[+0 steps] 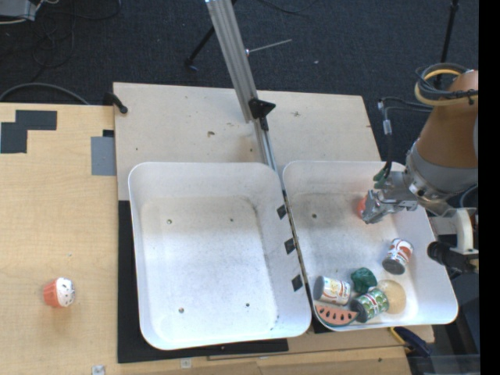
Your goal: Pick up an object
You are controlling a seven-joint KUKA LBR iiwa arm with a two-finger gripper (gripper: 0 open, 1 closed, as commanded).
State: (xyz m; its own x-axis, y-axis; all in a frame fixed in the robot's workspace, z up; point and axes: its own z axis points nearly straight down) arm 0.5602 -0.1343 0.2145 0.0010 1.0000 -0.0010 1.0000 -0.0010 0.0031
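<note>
Watermelon slice lies low in the right bin; above, the claw points down (spread or pinched, I cannot tell).

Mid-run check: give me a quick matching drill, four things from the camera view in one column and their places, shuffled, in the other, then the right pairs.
Things:
1. watermelon slice toy
2. small red and white can
3. round red and white toy
4. end effector

Places:
A. on the wooden surface left of both bins
B. at the near rim of the right bin, beside the other clustered items
C. over the right bin's upper right area, close to a red object
D. lying alone in the right bin, between the arm and the cluster

Pairs: 1-B, 2-D, 3-A, 4-C
</note>
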